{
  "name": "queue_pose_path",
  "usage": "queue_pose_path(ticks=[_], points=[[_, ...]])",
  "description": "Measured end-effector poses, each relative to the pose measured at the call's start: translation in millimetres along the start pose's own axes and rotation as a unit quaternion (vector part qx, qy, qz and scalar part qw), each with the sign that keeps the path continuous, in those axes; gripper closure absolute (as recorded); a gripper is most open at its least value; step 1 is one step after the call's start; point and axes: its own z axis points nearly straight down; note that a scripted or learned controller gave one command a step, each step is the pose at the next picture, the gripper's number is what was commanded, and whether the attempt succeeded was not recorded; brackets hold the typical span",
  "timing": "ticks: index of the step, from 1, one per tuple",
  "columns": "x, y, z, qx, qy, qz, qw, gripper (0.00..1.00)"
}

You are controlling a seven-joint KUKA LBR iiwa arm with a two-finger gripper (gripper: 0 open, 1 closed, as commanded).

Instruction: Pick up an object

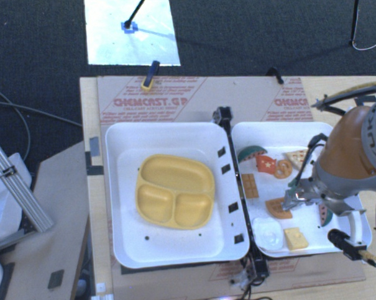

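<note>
Dark carpet behind, desk [173,97] covered in printed cardboard, two white bins clamped side by side. Left bin [122,149] carries a yellow divided tray [175,190]. Right bin [274,131] has the candidates: toy food pieces scattered flat, so any of them is fair game for a top-down pick.

Arm reaches in from the right, wrist low over the right bin. Hand [294,197] sits just above or on the orange cracker-like piece [278,208], near the bin's middle. Probably lined up on it because it lies flat with some room around it. Hand state: cannot tell, too small and shadowed.

Neighbours: pretzel [280,168] and watermelon slice [251,153] further back, waffle piece [249,186] by the divider, yellow cheese block [296,238] and a white round piece [268,231] at the front.

Nothing visibly lifted. Judgement: descent or grasp phase, pick not yet confirmed.
</note>
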Motion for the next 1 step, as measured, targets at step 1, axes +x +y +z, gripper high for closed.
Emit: queue_pose_path(ticks=[1], points=[[69.5, -7.8, -144.6, -0.01, 0.0, -0.005, 0.9999, 1.0]])
